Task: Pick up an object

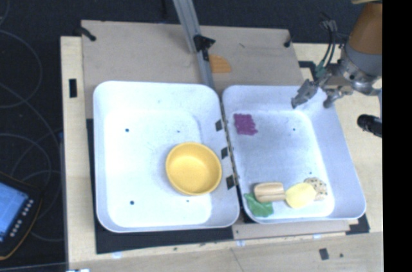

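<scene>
Along the right bin's (335, 155) near edge lie a tan block (268, 191), a yellow lump (299, 195), a speckled piece and a green scrap (all bunched together). The gripper (313, 97) hovers over the far rim, fingers spread, grasping nothing. A yellow bowl (192, 168) sits in the left bin (129, 136).

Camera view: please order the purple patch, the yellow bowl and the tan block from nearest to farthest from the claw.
Measured from the claw, at the right bin's upper right corner:
1. Purple patch, in the right bin's upper left part.
2. Tan block, at the right bin's lower edge.
3. Yellow bowl, in the left bin, lower right part.
</scene>
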